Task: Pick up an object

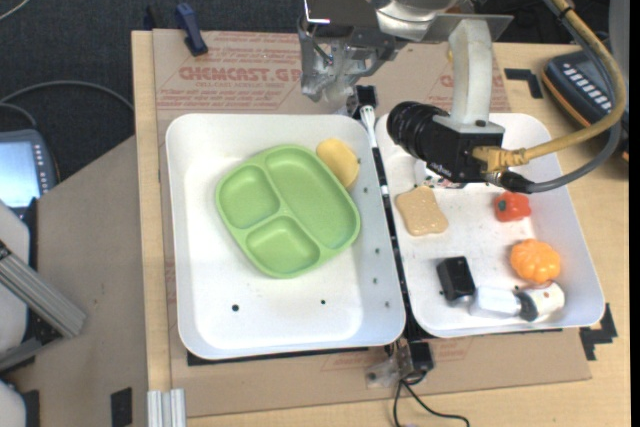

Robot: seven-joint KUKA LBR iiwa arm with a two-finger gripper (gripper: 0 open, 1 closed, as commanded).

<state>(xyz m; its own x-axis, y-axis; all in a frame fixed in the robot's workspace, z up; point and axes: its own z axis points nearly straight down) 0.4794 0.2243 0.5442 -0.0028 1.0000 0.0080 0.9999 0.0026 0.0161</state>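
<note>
Lying in the left bin (190, 245), the green tray (287, 209) touches a yellow piece (338, 159) at its far right; the claw (330, 75) hangs beyond the far rim, its state hidden; toast (421, 212), tomato (512, 206) and pumpkin (535, 260) sit loose in the right bin (580, 300), likely easier picks.

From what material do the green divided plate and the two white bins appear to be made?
The green divided plate looks like molded plastic with a matte finish: uniform color, rounded compartment walls, soft highlights. The left white bin and the right white bin seem to be thin formed plastic, slightly glossy, with rounded corners and raised rims, though painted metal cannot be excluded.
</note>
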